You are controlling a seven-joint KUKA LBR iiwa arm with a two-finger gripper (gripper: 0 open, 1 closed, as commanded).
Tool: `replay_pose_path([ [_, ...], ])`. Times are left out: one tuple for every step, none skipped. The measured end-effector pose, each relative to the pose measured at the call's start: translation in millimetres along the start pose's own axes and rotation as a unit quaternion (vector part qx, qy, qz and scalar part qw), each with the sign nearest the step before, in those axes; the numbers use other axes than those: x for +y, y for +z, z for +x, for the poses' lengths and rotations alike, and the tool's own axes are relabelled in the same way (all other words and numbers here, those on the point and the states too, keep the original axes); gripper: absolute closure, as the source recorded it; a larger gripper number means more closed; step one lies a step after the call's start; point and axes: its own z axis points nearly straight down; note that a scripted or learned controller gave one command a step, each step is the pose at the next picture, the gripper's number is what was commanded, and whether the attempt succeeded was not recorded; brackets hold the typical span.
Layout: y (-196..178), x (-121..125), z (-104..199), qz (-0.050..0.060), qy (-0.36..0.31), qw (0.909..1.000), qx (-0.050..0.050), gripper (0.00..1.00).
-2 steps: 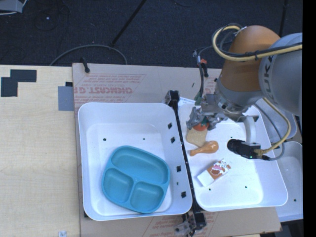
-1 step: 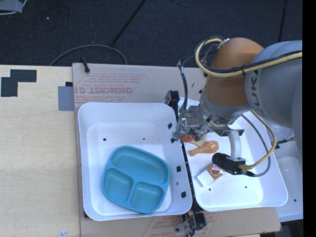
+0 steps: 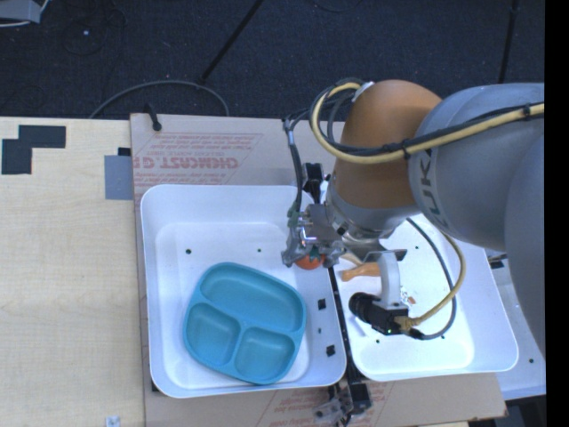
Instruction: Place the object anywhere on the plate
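Hovering my gripper point(image 3: 308, 254) over divider between bins, at left bin point(image 3: 160, 238) right wall. Small orange object point(image 3: 308, 261) showing at fingertips, seemingly pinched between them, not certain. Plate point(image 3: 244, 321) lying down-left of gripper, near. Judging: carrying down-left next.

The blue plate point(image 3: 243, 322) looks like smooth, slightly glossy plastic, and the white bin point(image 3: 169, 238) around it has the same smooth plastic sheen. Left of that bin, the bench top point(image 3: 62, 274) shows pale matt wood grain. Behind the bin lies printed, matt brown cardboard point(image 3: 209, 158).
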Motion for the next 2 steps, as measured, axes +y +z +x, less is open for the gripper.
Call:
replay_pose_path([
  [-2.4,-24.3,46.7,0.000,0.000,1.0000,0.000,1.00],
  [-2.4,-23.4,44.2,0.000,0.003,1.0000,-0.001,0.00],
])
